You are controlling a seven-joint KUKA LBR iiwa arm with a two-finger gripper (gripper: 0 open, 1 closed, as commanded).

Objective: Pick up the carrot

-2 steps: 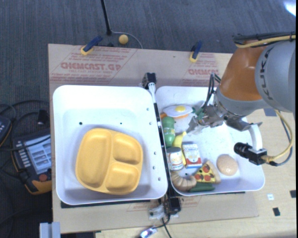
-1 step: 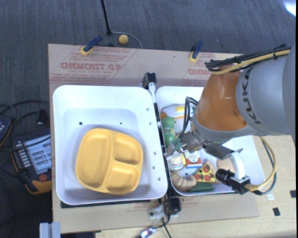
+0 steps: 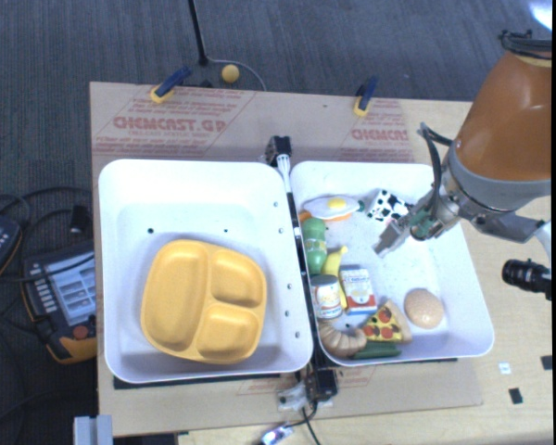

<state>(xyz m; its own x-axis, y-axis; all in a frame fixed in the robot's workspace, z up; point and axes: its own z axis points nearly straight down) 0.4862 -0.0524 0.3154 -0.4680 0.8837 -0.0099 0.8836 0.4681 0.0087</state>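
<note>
The carrot (image 3: 306,218) shows as a small orange piece against the left wall of the right bin (image 3: 463,295). It lies just below the fried egg toy (image 3: 334,208) and above a green vegetable toy (image 3: 314,237), and the pile partly hides it. My gripper (image 3: 389,240) hangs over the middle of the right bin, well to the right of the carrot and just below a black-and-white spotted toy (image 3: 384,205). I see nothing held in the gripper.
The right bin also holds a small can (image 3: 327,297), a carton (image 3: 356,288), a pizza slice (image 3: 384,323), a tan egg-shaped toy (image 3: 424,308) and a pretzel-like toy (image 3: 341,341). A yellow divided plate (image 3: 204,299) lies in the left bin (image 3: 130,211).
</note>
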